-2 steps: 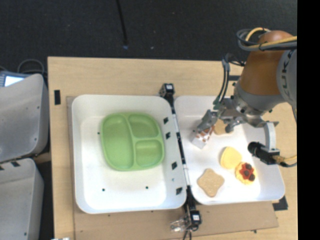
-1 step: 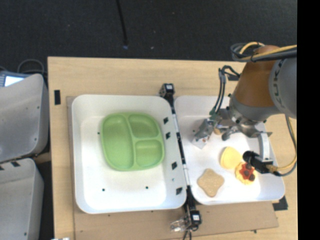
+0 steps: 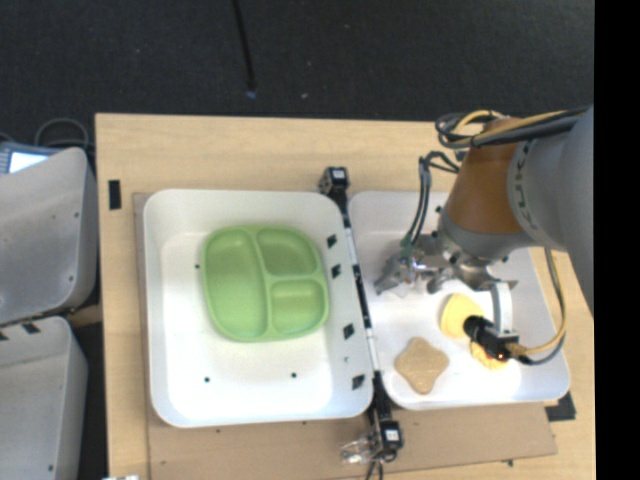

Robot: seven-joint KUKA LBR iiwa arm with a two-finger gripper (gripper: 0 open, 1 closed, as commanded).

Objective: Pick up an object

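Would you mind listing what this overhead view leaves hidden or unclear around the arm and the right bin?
- Hand: blurred and partly under the wrist, so its finger state is unreadable.
- Yellow object: partly covered by the black fitting and cable in front; its full shape is unclear.
- Right bin: much of its far floor lies under the arm.
- Tan object: fully visible, but too small to identify.

From my feed the arm [image 3: 545, 168] comes in from the right, grey upper part with the orange band [image 3: 485, 193] sitting just above the wrist. It's bent steeply down, wrist pointing at the right bin. The pincer [image 3: 415, 271] sits low, aimed leftish, cables looping round the wrist. Too blurry for more.
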